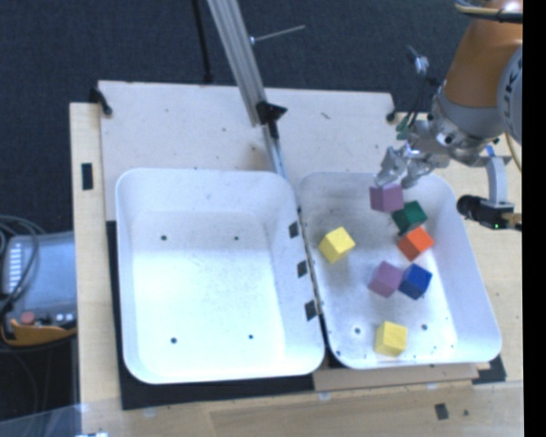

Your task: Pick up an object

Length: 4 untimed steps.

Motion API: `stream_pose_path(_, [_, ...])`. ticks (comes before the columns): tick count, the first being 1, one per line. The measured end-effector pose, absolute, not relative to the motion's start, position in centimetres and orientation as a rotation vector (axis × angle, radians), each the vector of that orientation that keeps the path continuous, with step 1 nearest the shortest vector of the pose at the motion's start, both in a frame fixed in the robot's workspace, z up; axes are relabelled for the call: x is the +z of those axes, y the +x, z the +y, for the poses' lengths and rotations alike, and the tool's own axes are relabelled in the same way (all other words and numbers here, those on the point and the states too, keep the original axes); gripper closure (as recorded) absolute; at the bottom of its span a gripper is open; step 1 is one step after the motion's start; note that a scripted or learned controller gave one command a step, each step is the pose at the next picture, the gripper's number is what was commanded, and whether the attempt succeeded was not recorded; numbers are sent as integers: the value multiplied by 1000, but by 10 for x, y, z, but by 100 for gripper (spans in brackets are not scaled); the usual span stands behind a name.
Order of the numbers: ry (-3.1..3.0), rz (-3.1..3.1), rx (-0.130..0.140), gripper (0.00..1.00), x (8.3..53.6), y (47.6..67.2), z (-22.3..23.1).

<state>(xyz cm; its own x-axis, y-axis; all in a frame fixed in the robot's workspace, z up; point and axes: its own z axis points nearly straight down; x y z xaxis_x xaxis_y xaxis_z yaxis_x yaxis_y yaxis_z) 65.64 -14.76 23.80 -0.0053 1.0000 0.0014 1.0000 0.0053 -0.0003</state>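
My gripper (pixel 393 178) hangs over the far part of the right bin (pixel 473 321), reaching in from the right. A purple cube (pixel 386 198) sits right at its fingertips, and the fingers look closed on the cube's top. Loose in the same bin lie a green cube (pixel 409 215), an orange cube (pixel 416 241), a blue cube (pixel 416 280), a second purple cube (pixel 385 279), a yellow cube (pixel 338 243) and another yellow cube (pixel 391 338). The green cube lies just right of the purple one at the gripper.
The left bin (pixel 127 244) stands beside the right one, their rims meeting at the middle. A slanted metal post (pixel 241 53) rises from behind the bins. A black fitting (pixel 482 209) sticks out by the right bin's right rim.
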Motion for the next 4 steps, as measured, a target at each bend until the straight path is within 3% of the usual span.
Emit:
stream_pose_path(2, [-2215,-2229,-3,100,255,662,-50])
stream_pose_path(4, [-2211,-2226,3,100,235,657,64])
